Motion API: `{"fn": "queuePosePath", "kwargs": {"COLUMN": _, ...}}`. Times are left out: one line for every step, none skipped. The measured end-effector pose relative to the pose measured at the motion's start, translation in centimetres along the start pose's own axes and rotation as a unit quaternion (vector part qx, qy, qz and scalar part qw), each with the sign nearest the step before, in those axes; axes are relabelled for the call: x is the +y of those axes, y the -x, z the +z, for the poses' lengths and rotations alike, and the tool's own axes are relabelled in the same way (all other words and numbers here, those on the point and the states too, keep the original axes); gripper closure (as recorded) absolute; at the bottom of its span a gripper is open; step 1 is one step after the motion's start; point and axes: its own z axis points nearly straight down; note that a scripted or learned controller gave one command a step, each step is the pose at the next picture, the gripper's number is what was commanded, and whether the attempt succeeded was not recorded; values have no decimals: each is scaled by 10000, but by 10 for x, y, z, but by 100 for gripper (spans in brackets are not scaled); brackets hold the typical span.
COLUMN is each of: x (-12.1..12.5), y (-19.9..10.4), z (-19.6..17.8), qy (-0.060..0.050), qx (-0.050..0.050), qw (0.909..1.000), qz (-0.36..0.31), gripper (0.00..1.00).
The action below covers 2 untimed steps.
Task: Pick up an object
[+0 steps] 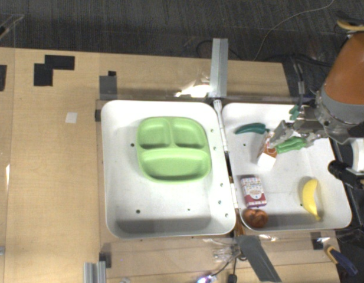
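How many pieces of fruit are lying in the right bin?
2: a banana near the right wall, and a reddish round fruit at the front-left corner. The arm may hide others.

Gripper [280,139] hovers over right bin [341,217] near banana [310,197].

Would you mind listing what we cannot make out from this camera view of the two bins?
- Gripper: small and cluttered with green parts; whether it grips the small white and orange item beneath it is unclear.
- Red packet: label print too small to read.
- Round brown item: sits in shadow at the right bin's near wall, too dark to identify.
- Arm: cut off by the right edge.
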Motion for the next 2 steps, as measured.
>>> {"fn": "queuePosePath", "kwargs": {"x": 43, "y": 7, "z": 91, "qy": -3, "qx": 0, "qw": 9999, "qz": 103, "gripper": 0}}
{"fn": "queuePosePath", "kwargs": {"x": 52, "y": 24, "z": 137, "qy": 76, "qx": -9, "qw": 9999, "qz": -152, "gripper": 0}}
